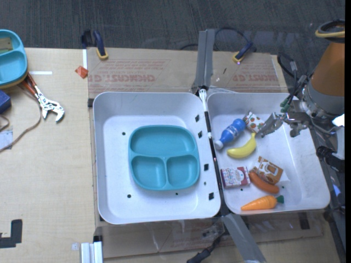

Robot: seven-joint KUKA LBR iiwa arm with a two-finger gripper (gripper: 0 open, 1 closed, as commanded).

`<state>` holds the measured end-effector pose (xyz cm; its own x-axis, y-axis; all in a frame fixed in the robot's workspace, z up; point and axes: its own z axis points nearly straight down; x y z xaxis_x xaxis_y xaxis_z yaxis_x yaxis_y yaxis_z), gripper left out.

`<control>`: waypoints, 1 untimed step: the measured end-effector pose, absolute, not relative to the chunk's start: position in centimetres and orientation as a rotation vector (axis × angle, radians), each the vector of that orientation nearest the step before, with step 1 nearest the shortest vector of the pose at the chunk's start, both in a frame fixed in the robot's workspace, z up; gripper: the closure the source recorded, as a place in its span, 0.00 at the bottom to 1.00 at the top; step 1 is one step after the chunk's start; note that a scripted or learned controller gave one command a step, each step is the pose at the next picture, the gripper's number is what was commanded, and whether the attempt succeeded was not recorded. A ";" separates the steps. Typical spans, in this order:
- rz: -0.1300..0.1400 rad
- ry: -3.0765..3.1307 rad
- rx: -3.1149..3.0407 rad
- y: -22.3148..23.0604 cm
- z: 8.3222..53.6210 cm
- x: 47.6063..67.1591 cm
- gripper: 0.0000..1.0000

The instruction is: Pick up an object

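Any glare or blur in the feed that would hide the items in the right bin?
Camera view: lighting is even, no strong glare on the shallow white right bin; the yellow toy banana and orange toy carrot read sharp; the metal two-finger gripper looks slightly soft.

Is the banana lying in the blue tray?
No, the banana lies in the right bin, beside the blue bottle.

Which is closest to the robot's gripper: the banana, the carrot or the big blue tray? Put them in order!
From the gripper, in the camera view:
1. Banana, just left of it and below, right bin.
2. Carrot, bottom of the right bin.
3. Blue tray, over in the left bin.
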<state>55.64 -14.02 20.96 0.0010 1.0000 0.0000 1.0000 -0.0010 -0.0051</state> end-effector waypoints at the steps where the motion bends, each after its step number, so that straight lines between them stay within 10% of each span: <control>1: 0.004 -2.061 -2.367 -14.7 9.0 52.6 0.00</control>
